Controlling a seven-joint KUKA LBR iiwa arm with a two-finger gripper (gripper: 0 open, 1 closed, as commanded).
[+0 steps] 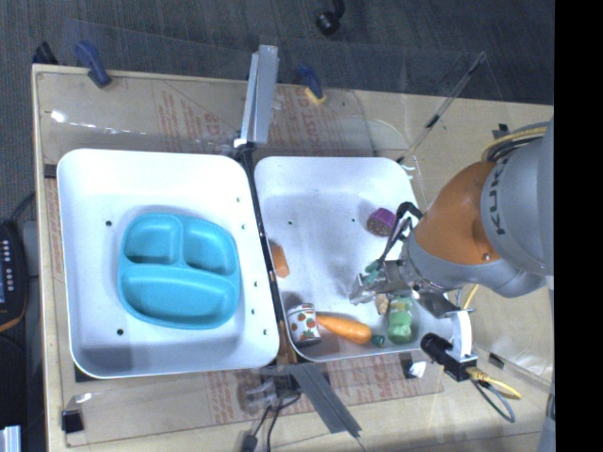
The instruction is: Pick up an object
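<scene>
Hand (375, 285) sits low in the right bin (311, 182), can't tell its grip; carrot (343, 328) lies just below-left, lengthwise sideways.

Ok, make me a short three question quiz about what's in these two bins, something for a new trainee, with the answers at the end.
1. True or false: the blue divided tray lies in the left bin.
2. Which item lies nearest the front wall of the right bin? A) the purple object B) the carrot C) the blue divided tray
3. Fill the gap: the gripper hangs over the ____ bin, close above the green object.

Key
1. True
2. B
3. right
</scene>
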